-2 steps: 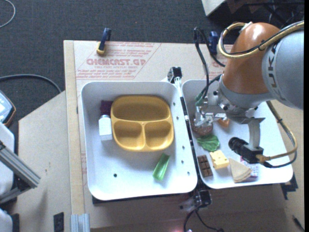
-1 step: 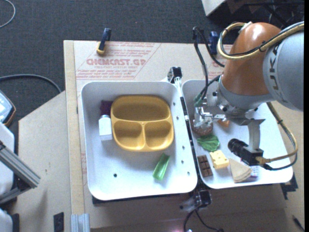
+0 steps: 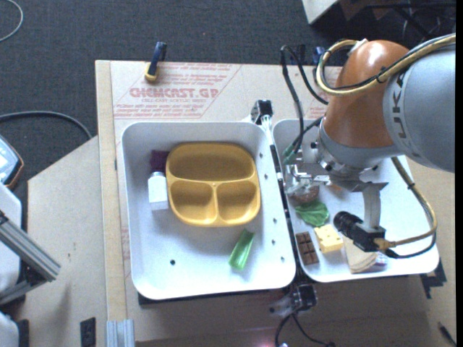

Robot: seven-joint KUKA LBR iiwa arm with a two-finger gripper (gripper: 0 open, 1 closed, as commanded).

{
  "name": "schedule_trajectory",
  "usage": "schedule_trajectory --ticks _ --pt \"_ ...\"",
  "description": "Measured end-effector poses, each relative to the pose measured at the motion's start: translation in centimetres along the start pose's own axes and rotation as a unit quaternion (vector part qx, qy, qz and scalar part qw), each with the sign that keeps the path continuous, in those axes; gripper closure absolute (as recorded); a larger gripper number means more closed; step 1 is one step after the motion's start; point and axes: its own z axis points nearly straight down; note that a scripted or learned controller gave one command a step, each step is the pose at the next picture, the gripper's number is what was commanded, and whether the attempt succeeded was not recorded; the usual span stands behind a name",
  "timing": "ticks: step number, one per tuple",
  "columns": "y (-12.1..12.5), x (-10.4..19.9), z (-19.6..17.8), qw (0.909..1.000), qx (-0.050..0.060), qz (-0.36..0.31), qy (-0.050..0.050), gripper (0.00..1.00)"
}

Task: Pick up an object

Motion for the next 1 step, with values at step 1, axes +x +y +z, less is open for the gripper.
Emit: schedule_trajectory --ticks 1 --pt "0.79 -0.91 -1.52 1.0000 -0.004 0.000 -0.001 1.00"
